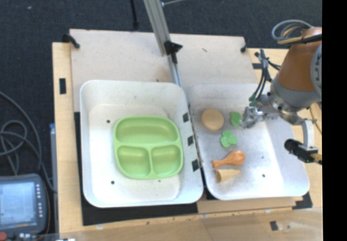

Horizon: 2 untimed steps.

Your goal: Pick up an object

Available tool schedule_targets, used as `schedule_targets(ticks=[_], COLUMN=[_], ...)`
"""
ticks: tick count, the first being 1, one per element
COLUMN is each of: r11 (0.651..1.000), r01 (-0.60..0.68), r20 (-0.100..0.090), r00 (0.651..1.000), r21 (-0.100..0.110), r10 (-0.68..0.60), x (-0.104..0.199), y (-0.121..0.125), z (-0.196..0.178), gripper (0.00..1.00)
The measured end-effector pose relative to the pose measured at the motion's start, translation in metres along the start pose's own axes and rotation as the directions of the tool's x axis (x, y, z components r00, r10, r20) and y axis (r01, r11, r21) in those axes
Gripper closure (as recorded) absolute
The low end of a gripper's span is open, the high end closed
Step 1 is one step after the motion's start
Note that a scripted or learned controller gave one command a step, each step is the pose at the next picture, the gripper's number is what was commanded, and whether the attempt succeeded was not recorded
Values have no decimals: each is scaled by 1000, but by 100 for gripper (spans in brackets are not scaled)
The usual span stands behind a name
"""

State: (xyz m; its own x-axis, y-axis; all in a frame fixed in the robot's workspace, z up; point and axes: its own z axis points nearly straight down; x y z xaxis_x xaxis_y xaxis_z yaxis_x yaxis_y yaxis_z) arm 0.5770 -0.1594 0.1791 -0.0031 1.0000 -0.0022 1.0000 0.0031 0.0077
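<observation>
In the right bin (282, 177) lie a tan round bun (212, 119), two small green pieces (235, 119) (228, 139), an orange drumstick-shaped toy (230, 159) and a beige cone (227, 175). My gripper (249, 117) hangs over the bin's upper middle, just right of the upper green piece and close to it. I see nothing between its fingers. The grey arm with its orange band (301, 69) comes in from the right.
The left bin (97, 180) holds a light green divided tray (147, 146). A metal pole (156, 12) slants up from the bench between the bins. A black part (300, 149) of the arm hangs over the right bin's right side.
</observation>
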Motion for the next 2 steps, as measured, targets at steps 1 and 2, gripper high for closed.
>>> schedule_targets(ticks=[1,2], r11=[1000,1000], r01=[0,3], r20=[0,-3], r00=[1000,1000], r21=[1,6], r10=[0,-3], x=[-2,45], y=[2,-1], z=[-41,-41], gripper=[100,100])
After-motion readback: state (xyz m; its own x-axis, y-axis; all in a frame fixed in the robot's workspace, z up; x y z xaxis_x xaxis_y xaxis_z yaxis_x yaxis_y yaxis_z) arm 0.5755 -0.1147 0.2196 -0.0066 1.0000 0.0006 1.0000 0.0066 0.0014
